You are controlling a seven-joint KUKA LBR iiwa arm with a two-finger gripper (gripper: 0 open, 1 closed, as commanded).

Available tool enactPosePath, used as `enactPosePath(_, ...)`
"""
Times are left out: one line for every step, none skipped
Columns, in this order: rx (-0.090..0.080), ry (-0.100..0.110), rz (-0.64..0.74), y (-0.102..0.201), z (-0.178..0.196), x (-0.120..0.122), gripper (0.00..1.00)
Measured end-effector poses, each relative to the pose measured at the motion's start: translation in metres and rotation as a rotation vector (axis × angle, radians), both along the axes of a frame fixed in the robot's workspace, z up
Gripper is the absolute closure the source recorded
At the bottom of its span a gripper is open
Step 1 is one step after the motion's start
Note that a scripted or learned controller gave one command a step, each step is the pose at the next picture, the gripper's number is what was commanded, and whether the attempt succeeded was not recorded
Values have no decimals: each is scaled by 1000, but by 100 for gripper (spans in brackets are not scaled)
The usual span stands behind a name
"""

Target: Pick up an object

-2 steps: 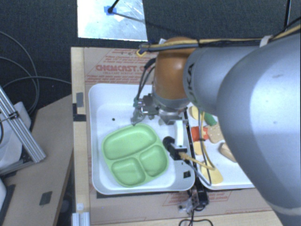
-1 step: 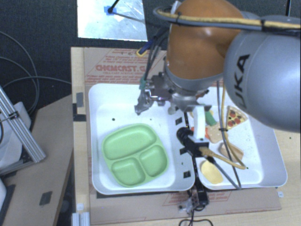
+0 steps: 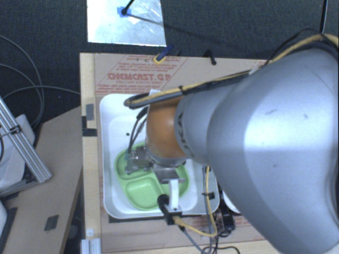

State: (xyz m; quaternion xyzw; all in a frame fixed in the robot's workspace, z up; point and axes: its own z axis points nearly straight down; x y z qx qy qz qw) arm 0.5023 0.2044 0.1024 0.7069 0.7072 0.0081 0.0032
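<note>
- End effector low inside the left bin, right over the green plastic tray; whether it is open, closed or gripping anything cannot be told, as the wrist covers it.
- Green plastic tray lies on the bin floor toward the near side, partly under the wrist. It looks like the only candidate object in this bin.
- Arm enters from the right and hides most of the second bin.
- Judged step: descent or grasp attempt on the tray.
- To do it well, go for a raised rim or the divider ridge, not the flat compartment floor. A shallow dish gives two fingers little else to pinch. Close square to the rim, then lift straight up so that the tray does not tip or scrape the bin wall.
- Materials: tray is smooth moulded plastic, pale green, with rounded compartments and a soft sheen, likely light and slippery.
- Bin is glossy white plastic with rounded corners and low walls.
- Bench top is brown printed cardboard, matt.
- Orange band on the wrist is shiny; yellow cable hangs alongside.
</note>
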Motion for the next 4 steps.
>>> enactPosePath(-2,-12,-2,-22,-11,-8,0)
enactPosePath(3,-1,8,33,231,-8,0)
enactPosePath(-10,25,-1,20,103,-17,0)
enactPosePath(-9,16,-7,-82,-6,13,0)
